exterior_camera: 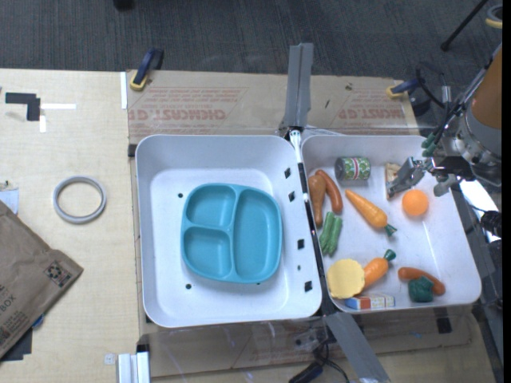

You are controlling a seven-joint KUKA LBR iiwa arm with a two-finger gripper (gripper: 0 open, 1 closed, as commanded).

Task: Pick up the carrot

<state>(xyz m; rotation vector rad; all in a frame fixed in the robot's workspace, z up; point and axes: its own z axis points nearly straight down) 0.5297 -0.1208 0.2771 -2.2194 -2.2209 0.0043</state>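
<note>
My gripper hung with fingers spread, clasping nothing, just above an orange ball. The carrot lay left of it, lying diagonally, green stem toward lower right.

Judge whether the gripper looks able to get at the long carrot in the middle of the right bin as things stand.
Probably yes. The gripper hangs just up and right of the carrot, which lies uncovered with bare floor around it; the orange ball sits beside the path.
</note>
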